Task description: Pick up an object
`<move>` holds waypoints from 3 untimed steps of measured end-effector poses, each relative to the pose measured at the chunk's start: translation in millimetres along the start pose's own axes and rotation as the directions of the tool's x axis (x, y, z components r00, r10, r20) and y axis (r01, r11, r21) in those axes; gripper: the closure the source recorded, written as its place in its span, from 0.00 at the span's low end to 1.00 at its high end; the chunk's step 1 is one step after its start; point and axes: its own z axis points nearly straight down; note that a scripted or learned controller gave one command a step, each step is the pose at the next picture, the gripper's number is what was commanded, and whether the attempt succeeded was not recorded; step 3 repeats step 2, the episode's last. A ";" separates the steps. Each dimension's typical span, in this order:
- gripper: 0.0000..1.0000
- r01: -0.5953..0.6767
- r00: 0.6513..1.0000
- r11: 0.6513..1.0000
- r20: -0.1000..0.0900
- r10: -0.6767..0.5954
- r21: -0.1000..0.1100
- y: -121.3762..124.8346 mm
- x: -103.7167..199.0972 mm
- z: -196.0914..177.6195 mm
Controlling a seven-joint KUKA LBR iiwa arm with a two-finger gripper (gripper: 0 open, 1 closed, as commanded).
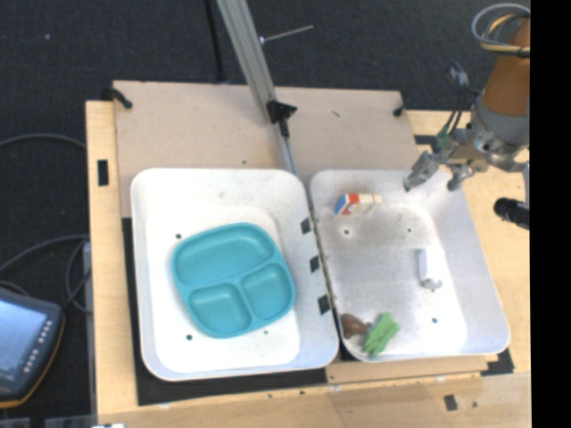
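Gripper [439,174] over right bin's [473,239] far edge, fingers spread, holding nothing; small box [356,203], grey piece [427,268], green toy [381,333] inside; teal plate [233,279] in left bin [161,203]

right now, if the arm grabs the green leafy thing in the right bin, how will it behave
The green leafy toy-like piece is small and thin, so probably light. Its bunched, ragged shape suggests it may flex or slip rather than sit firmly between the jaws. It lies in the right white bin, in the near corner beside a small brown lump, which a push might nudge.
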 end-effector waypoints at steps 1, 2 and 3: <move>0.00 -0.011 1.000 1.000 -0.004 0.011 0.005 -92.5 37.2 54.7; 0.00 -0.006 1.000 1.000 0.009 0.006 -0.025 -137.2 -0.5 84.0; 0.00 -0.006 1.000 1.000 0.009 0.006 -0.025 -137.2 -0.5 84.0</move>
